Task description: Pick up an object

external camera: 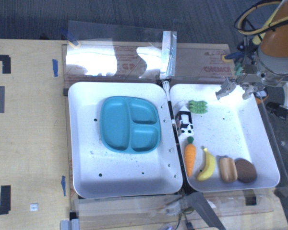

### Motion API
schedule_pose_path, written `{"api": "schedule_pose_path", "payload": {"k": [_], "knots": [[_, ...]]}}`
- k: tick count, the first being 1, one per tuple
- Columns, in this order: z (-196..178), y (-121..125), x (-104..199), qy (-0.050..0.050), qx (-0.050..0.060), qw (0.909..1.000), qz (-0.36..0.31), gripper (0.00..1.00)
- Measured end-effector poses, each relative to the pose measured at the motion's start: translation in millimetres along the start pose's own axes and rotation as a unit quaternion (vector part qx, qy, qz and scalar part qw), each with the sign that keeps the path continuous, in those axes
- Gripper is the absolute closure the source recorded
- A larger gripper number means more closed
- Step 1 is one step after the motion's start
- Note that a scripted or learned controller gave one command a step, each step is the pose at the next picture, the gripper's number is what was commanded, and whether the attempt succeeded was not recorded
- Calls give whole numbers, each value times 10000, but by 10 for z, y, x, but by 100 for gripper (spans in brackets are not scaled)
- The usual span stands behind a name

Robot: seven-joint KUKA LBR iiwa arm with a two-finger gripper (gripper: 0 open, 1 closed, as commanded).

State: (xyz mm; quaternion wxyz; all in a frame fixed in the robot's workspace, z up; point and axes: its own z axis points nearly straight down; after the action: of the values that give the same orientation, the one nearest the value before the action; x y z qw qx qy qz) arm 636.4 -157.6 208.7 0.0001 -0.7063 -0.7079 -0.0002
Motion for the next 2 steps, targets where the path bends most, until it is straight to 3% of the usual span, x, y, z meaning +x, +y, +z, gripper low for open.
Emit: {"api": "schedule_pose_path", "payload": {"k": [1, 2], "knots": [[-1065, -307, -393, -25, -73, 9994, 340, 0], [188, -820, 106, 10, 47, 9999, -135, 0]]}}
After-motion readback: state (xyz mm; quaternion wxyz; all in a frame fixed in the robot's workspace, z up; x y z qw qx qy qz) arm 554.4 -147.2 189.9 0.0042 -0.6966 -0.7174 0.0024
